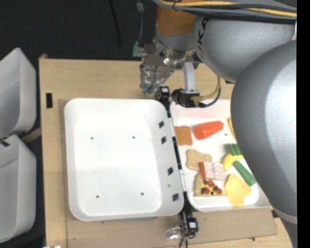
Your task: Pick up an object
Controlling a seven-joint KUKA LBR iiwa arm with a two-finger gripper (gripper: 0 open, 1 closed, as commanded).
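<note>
1. Nearest the camera, at the bench's front edge, a small metal clip or bracket sits just below the seam between the two bins.
2. In the right bin's front corner lies a pale yellow lemon-like piece, touching a small box printed with dark and red dots.
3. Just behind that, a red-and-white carton rests against a tan slice of toy bread.
4. To the right, a green stick-shaped vegetable lies at a slant next to a yellow piece.
5. Farther back are a brown square cracker-like tile and, beside it, an orange carrot lying roughly crosswise; the two are near but apart.
6. The left bin shows a bare white floor with a few tiny dark marks.
7. The large grey arm covers the right bin's far right side.
8. Farthest back, the gripper hangs below the orange band, over the bench just beyond the left bin's back right corner, well apart from the toys. Its fingers point down close together, with nothing seen between them; whether they are fully pressed together I cannot tell.
</note>
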